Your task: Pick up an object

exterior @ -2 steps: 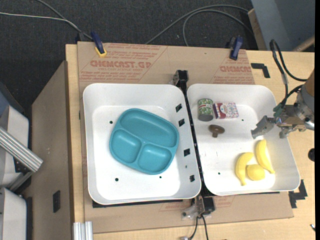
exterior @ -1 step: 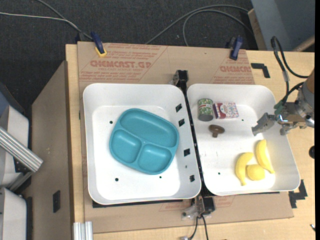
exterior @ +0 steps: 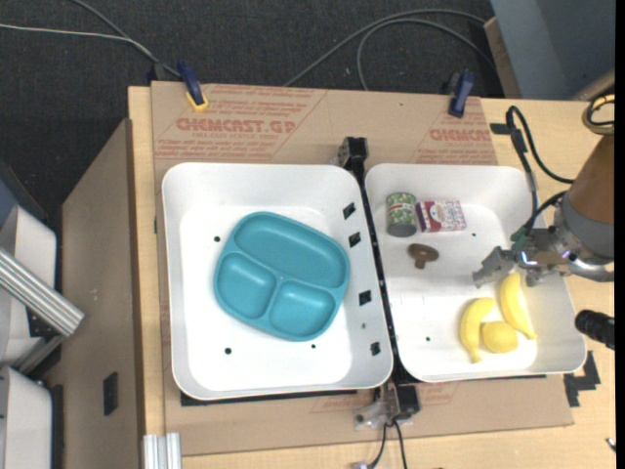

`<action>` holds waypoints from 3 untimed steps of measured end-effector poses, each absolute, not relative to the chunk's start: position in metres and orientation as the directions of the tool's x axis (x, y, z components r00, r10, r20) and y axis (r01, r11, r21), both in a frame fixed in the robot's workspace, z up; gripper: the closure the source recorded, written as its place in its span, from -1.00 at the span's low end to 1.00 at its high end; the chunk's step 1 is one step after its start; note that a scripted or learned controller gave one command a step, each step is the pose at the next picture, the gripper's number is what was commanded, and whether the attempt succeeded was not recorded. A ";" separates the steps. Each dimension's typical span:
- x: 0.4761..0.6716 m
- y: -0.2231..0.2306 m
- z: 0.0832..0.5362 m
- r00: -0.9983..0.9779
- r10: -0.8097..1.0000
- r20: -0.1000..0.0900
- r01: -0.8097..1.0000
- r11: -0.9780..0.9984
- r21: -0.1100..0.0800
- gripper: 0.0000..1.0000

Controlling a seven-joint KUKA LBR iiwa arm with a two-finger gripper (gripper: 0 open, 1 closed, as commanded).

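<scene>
The right bin (exterior: 444, 358) holds a pair of yellow bananas (exterior: 480, 326) with a lemon-like yellow fruit (exterior: 500, 337) lying against them. A small can (exterior: 422, 214) with a green end and a red-and-white label lies on its side near the bin's back. In front of the can sits a small brown object (exterior: 422, 255). My gripper (exterior: 510, 267) hangs over the upper tip of the right banana (exterior: 515, 304), at the bin's right side. It is open and nothing sits between its fingers. The grey arm with its orange band (exterior: 596, 191) comes in from the right.
A teal divided plate (exterior: 281, 275) lies in the middle of the left bin (exterior: 190, 340). A black divider (exterior: 369, 262) runs between the bins. Cables (exterior: 527, 159) trail over the cardboard behind the right bin, and clamps (exterior: 459, 92) hold the back edge.
</scene>
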State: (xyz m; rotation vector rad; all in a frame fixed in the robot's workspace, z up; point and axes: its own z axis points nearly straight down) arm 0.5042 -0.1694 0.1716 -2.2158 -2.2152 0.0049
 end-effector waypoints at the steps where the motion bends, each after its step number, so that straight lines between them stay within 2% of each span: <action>1: 0.493 -0.165 0.120 0.001 1.000 0.004 1.000 -0.001 -0.007 -1.00; 2: 0.493 -0.165 0.083 0.000 1.000 0.003 1.000 0.000 -0.005 -1.00; 3: 0.494 -0.165 0.096 0.001 1.000 0.002 1.000 -0.001 0.000 1.00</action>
